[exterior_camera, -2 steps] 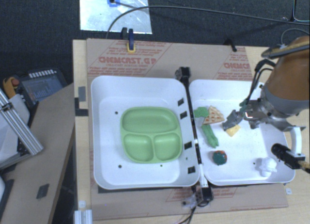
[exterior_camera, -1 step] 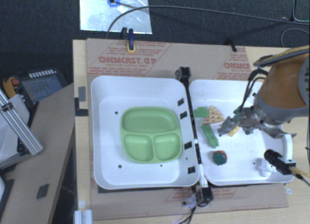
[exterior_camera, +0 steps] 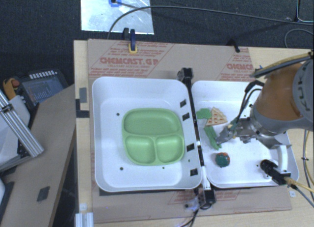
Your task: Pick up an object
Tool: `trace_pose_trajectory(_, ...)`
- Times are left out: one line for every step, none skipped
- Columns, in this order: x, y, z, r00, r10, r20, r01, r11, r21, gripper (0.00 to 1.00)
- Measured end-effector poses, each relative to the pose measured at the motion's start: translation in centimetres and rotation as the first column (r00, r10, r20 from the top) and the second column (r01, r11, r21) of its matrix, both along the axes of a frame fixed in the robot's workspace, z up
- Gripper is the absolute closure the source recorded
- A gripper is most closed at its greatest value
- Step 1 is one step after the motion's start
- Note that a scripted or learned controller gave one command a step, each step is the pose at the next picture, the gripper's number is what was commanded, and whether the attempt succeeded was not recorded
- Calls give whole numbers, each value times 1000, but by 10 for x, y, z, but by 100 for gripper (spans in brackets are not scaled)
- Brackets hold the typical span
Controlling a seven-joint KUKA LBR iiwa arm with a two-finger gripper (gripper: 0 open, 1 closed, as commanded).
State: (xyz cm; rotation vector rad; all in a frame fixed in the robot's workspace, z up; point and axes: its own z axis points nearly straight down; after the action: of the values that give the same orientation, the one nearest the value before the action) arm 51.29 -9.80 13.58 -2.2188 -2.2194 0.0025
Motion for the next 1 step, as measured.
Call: trace_pose_trajectory(2, 0, 13, 1000, 1, 6, 0, 1000, -2, 100)
